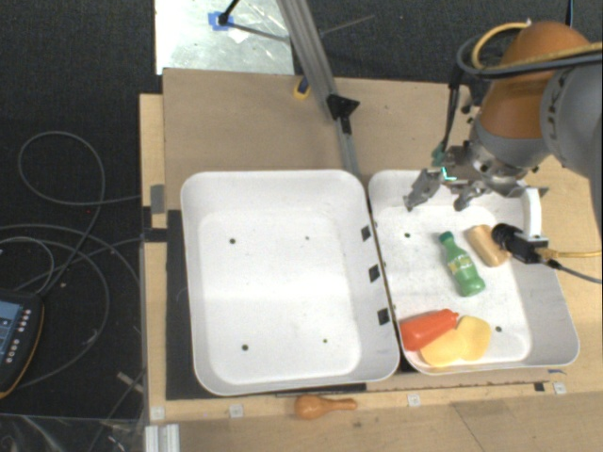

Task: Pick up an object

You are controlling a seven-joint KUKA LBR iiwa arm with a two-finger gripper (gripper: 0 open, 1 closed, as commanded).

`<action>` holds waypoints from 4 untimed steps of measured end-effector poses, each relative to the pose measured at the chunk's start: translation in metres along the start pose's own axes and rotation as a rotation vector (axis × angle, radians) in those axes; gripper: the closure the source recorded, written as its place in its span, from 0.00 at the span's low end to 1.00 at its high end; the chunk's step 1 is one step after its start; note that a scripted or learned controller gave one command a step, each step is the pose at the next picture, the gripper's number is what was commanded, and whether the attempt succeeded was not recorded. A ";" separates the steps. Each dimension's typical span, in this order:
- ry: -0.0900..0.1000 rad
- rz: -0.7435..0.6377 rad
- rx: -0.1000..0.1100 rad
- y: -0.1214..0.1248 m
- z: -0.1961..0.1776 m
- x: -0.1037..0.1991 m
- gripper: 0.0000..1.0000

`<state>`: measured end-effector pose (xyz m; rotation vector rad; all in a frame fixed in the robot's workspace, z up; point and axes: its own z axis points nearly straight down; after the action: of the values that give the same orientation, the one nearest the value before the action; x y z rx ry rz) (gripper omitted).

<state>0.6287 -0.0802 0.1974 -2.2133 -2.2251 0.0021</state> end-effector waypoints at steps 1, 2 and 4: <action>-0.001 0.001 -0.004 0.001 -0.002 0.000 0.00; -0.001 0.004 -0.001 0.003 0.040 -0.004 0.00; -0.001 0.005 -0.003 -0.003 0.107 -0.009 0.00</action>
<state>0.6252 -0.0894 0.0909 -2.2213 -2.2214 0.0003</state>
